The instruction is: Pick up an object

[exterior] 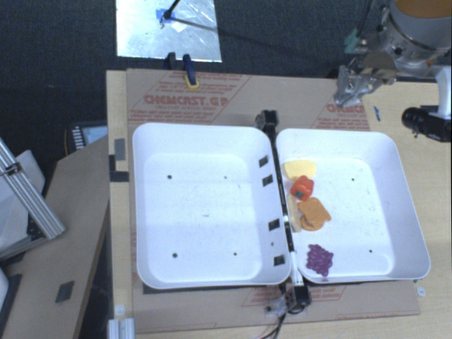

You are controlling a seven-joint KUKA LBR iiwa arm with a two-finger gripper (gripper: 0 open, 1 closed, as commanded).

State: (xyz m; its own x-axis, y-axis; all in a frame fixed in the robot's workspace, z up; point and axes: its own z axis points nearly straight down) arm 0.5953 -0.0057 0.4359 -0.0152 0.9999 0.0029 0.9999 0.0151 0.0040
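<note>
The gripper (351, 90) hung above the bench (296, 94) beyond the right bin (395, 189) — finger state could not be determined. Four items lay along that bin's left wall — yellow piece (300, 168), red-orange object (303, 187), brown piece (313, 213), purple cluster (320, 259).

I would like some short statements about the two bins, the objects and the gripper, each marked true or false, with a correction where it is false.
1. All the small objects lie in the right bin. True.
2. The purple object is the one nearest the front edge of its bin. True.
3. The gripper is down inside the left bin. False: it is over the bench behind the right bin, beyond its back rim.
4. The red object lies between the yellow object and the tan object. True.
5. The objects are gathered along the right wall of their bin. False: they lie near its left wall, close to the divide between the bins.
</note>
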